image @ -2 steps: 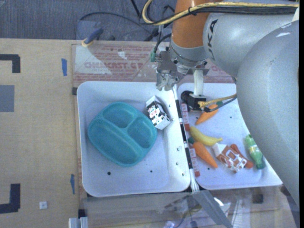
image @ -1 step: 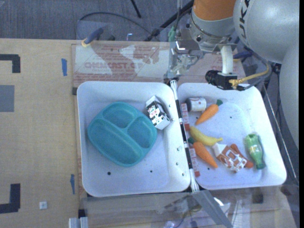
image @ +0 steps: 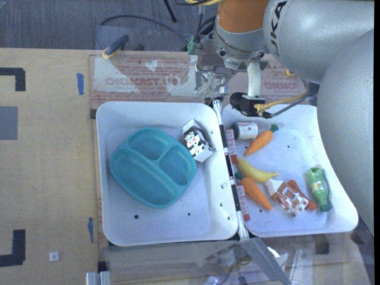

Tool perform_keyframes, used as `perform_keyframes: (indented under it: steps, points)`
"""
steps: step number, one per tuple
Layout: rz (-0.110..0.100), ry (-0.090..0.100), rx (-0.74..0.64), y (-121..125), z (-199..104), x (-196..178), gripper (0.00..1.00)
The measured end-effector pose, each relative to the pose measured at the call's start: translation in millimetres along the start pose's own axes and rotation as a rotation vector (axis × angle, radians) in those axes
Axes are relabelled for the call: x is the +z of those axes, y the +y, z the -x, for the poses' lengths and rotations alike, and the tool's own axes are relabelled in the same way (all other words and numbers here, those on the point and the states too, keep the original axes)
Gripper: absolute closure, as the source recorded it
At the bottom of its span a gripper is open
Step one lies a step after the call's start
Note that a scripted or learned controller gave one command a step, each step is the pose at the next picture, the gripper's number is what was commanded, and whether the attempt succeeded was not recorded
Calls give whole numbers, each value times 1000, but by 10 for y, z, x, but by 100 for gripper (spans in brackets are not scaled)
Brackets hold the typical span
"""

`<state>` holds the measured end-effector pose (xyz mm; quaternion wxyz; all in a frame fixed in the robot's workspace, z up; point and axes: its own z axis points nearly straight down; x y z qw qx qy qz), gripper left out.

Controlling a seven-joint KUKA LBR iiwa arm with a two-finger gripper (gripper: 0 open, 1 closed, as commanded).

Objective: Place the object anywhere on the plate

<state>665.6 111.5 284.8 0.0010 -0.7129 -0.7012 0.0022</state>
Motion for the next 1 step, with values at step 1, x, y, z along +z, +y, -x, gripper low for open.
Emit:
perform_keyframes:
  steps: [1]
  points:
    - [5,0,3,-4,-400,-77,100]
